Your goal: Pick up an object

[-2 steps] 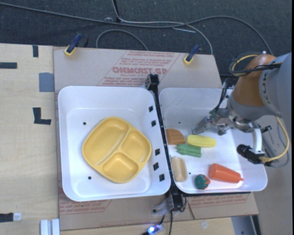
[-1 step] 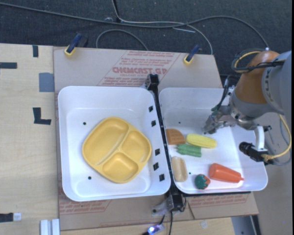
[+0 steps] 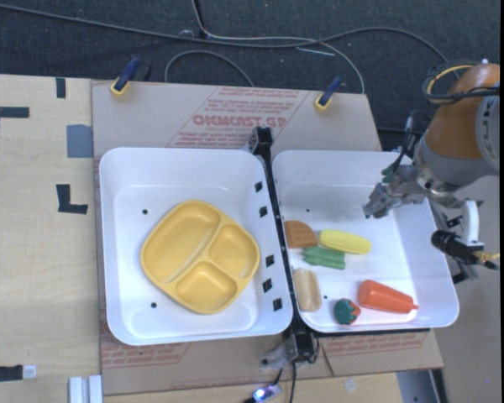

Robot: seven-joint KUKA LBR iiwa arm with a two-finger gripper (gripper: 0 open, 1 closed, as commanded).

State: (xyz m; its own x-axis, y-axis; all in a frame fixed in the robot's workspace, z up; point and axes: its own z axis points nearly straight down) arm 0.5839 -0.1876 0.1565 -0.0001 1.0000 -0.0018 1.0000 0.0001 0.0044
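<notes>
Camera view: the grey arm with its orange band [image 3: 469,112] reaches in from the right, and its claw [image 3: 378,206] hangs over the upper right part of the right shallow white plastic bin [image 3: 336,173], near the far wall. From this slanted look down I cannot tell whether the claw is released or clenched; nothing is visible in it.

The candidates for picking lie lower in the same bin: a yellow toy corn cob [image 3: 345,242] touching a green toy bean pod [image 3: 324,259], a brown toy bread slice [image 3: 299,234] against the divider, a tan toy bun [image 3: 307,290], a small green-and-red toy berry [image 3: 346,311] and an orange toy carrot [image 3: 386,297]. The left shallow white plastic bin [image 3: 118,225] on the desk holds a yellow compartmented plastic tray [image 3: 200,256].

Risks, as I judge them: the claw stands apart from every toy, so a straight descent would close on bare bin floor. The corn and pod lie in contact, so a grasp there may nudge one away or pinch both. The rounded carrot and berry could squirt sideways, and the bread beside the divider leaves little finger room.
</notes>
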